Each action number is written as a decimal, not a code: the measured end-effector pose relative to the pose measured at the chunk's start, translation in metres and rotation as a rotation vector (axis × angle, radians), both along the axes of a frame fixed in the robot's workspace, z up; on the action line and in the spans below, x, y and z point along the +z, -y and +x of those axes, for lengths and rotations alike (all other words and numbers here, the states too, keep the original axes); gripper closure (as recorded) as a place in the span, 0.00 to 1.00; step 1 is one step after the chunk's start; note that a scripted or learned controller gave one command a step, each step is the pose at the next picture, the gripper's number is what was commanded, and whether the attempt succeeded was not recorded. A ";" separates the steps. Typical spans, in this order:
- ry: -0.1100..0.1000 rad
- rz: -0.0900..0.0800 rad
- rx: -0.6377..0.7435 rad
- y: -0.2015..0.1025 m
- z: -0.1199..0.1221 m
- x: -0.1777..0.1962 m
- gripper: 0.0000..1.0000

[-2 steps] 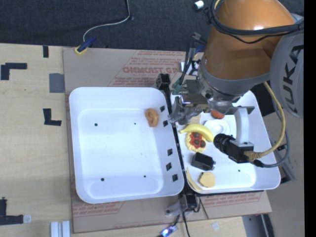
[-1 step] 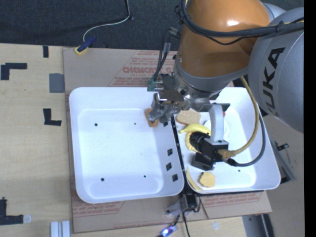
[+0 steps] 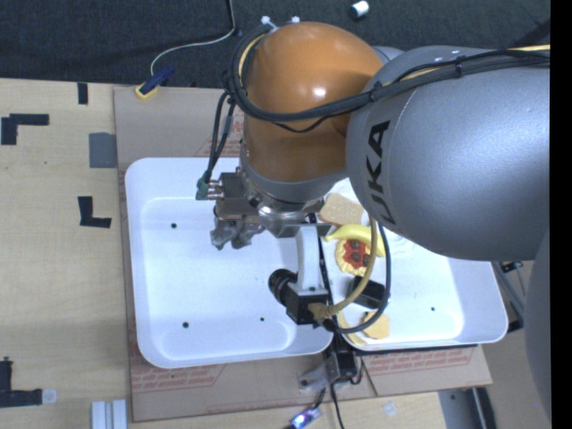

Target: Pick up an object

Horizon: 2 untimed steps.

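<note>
Hanging over the shallow white plastic left bin (image 3: 179, 329), my two-finger gripper (image 3: 234, 232) sits low above bare floor; whether it is wide or narrow I cannot tell from this slant. Nothing visible in its grasp. Nearest candidates lie to the gripper's right in the view, across the rim in the right-hand white bin (image 3: 465, 329): a yellow-and-red toy piece (image 3: 353, 250), beyond it a tan flat block (image 3: 340, 209), partly hidden by my wrist.
</note>
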<state>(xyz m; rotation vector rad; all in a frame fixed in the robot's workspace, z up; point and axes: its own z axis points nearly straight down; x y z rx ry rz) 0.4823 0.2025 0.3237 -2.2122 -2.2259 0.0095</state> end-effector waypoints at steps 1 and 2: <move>0.002 0.000 -0.001 0.002 0.000 0.013 1.00; -0.001 -0.001 0.001 0.002 0.000 0.022 1.00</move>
